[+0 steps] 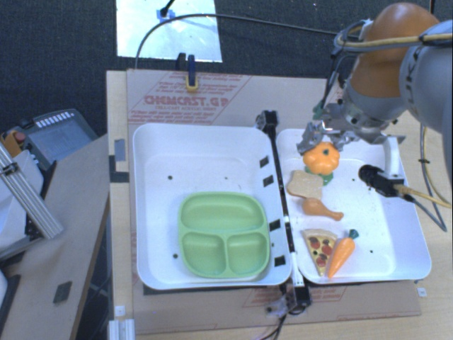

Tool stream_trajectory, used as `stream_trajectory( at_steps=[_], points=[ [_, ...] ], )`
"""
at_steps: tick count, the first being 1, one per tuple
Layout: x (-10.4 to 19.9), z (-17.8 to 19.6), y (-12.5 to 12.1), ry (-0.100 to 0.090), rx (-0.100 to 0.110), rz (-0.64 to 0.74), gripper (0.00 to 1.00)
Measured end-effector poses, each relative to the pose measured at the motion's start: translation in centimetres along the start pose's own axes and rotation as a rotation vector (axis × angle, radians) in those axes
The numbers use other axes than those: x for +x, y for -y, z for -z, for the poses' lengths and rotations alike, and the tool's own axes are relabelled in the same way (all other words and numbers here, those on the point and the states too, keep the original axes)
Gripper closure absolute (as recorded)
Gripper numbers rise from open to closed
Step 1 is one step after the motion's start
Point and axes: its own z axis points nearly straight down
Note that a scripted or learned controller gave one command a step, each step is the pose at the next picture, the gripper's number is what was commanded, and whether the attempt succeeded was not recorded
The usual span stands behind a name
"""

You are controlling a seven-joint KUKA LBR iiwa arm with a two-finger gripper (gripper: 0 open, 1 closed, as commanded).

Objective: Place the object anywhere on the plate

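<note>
Nearest the camera, a triangular toy pizza slice (320, 249) and an orange toy carrot (340, 253) lie in the right white bin (410, 250), with a toy chicken drumstick (322, 208) and a pale toy bread slice (305, 185) behind them. At the far end, the two-finger gripper (320, 137) hangs directly over a round orange toy pumpkin (321, 159), touching or almost touching its top, probably to pick it, but I cannot tell how far it is open or whether it has hold. The light green divided plastic plate (224, 234) waits in the left white bin (198, 154), so the carrying across is not yet done.

plate (224, 234) in left bin (152, 190), pumpkin (321, 159), bread (305, 184), drumstick (322, 208), pizza (320, 249), carrot (341, 254) in right bin (403, 246)
</note>
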Motion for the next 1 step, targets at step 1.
stream_trajectory(
  at_steps=[1],
  points=[
    [4.48, -1.31, -1.44, 0.0, 0.0, -0.001, 1.0]
  ],
)
